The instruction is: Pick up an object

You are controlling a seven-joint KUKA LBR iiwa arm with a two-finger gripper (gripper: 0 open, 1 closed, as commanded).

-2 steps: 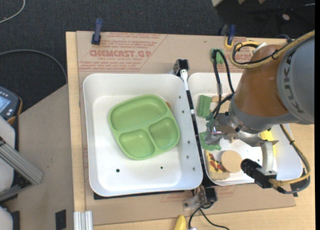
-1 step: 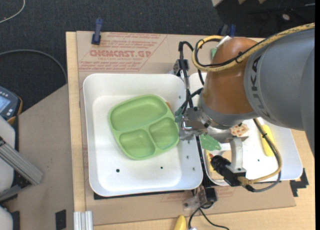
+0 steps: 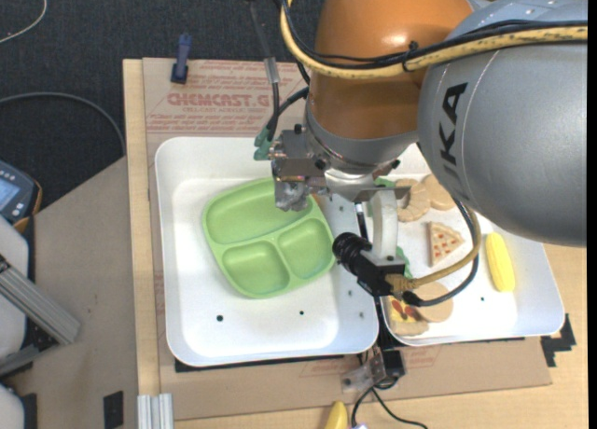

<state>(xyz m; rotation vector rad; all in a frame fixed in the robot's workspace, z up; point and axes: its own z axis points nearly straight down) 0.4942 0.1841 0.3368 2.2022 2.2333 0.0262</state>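
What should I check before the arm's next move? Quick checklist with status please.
1. Gripper sits over a target: ok, it is above the upper edge of the green divided plate in the left bin.
2. Object between the fingers: cannot tell, the wrist hides them.
3. Plate lies flat in the bin: ok, compartments face up.
4. Right bin items away from the gripper: ok, pizza slice and yellow corn-like piece lie apart from it.
5. Cable clear of the bins: not ok, it loops over the right bin.
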